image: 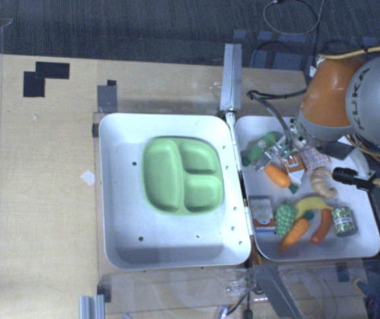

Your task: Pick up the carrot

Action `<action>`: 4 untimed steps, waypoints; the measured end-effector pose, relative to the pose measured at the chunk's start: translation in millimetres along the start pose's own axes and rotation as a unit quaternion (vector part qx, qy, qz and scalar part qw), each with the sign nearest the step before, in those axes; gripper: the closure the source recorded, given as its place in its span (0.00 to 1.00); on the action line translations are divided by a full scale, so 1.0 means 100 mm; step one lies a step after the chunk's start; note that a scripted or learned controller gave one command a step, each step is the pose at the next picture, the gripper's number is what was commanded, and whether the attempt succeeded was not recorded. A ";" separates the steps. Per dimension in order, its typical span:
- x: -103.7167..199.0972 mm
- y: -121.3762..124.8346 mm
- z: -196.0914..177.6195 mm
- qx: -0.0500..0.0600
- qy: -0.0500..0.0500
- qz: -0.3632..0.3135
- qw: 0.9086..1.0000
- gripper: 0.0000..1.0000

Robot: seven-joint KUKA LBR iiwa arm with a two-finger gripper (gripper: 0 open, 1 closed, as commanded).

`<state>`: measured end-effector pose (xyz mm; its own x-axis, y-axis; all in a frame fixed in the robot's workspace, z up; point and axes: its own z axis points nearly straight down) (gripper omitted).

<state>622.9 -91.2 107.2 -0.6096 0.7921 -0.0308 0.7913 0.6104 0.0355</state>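
Observation:
An orange carrot (277, 176) lies in the upper middle of the right bin (369, 244). A second, longer carrot (294, 232) lies tilted near that bin's front, beside a knobbly green vegetable (284, 218). My gripper (285, 150) hangs low over the bin's back part, just above and to the right of the upper carrot. Its tips are lost among the objects beneath it. I see nothing clearly held between them. The grey arm with its orange band (329, 92) reaches in from the right.
The right bin is crowded: a leafy green item (260, 148), a small carton (262, 212), a banana (311, 205), a beige mushroom-like piece (323, 183), a red sausage shape (321, 224) and a green can (343, 221). The left bin (120, 244) holds a green divided plate (182, 175).

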 end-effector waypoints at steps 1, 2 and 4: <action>-0.02 0.02 -0.13 -0.002 -0.003 -0.002 1.000 1.00; 0.60 0.72 -1.38 0.013 0.013 -0.026 1.000 1.00; 1.46 0.71 -0.80 0.012 0.017 -0.193 0.981 0.00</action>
<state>586.7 67.6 185.5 -0.8645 0.5026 -0.0046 0.5026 0.8645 0.0044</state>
